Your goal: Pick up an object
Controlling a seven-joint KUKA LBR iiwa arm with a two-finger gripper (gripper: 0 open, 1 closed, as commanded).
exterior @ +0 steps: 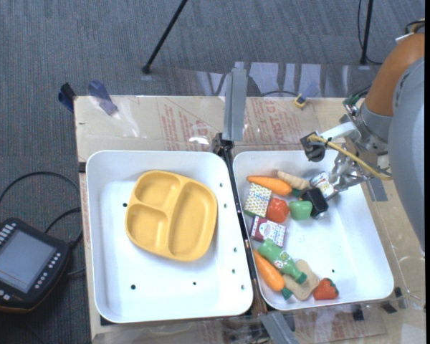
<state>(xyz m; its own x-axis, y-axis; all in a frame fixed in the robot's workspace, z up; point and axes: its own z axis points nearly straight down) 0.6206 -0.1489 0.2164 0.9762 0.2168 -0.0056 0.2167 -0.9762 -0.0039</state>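
Note:
My gripper (321,193) hangs low over the upper middle of the right bin (358,249), reaching in from the right. Its tip is beside a green toy pepper (299,209) and a small silvery piece (321,184); whether it touches either I cannot tell. To its left lie an orange carrot (271,185), a beige piece (292,180), a patterned box (257,199) and a red block (276,210). Further forward are a pink box (268,231), a green bottle (281,258), a second carrot (269,272), a tan cookie shape (305,281) and a strawberry (325,289).
The left bin (115,278) holds a yellow divided plate (173,215). A grey post (234,110) stands behind the divide between the bins. The arm's grey body (408,142) fills the right side. A teach pendant (21,260) lies on the floor at left.

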